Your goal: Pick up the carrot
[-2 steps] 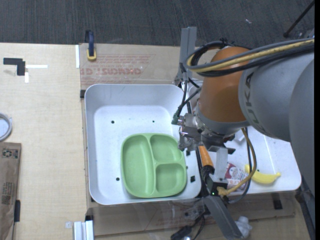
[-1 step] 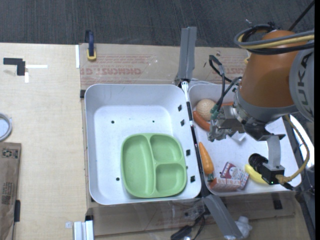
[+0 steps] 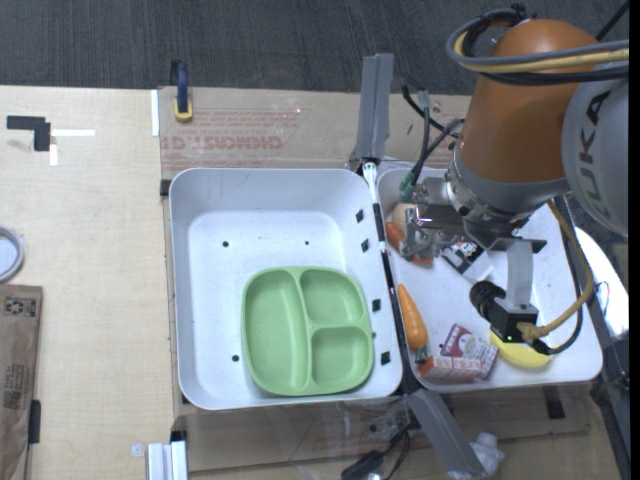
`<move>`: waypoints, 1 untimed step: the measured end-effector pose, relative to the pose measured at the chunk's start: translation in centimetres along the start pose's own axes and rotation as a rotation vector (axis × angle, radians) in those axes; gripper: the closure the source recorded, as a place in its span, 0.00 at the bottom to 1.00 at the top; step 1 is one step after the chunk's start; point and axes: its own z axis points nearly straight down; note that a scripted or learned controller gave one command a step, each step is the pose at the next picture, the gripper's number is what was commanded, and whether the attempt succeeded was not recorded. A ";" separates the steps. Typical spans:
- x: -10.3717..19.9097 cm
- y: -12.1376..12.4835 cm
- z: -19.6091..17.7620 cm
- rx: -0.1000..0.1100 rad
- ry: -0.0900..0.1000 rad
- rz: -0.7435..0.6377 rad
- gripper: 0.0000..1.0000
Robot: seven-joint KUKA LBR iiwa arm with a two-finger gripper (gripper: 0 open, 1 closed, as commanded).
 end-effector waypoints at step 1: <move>5.5 -2.5 0.0 0.001 0.000 -0.081 1.00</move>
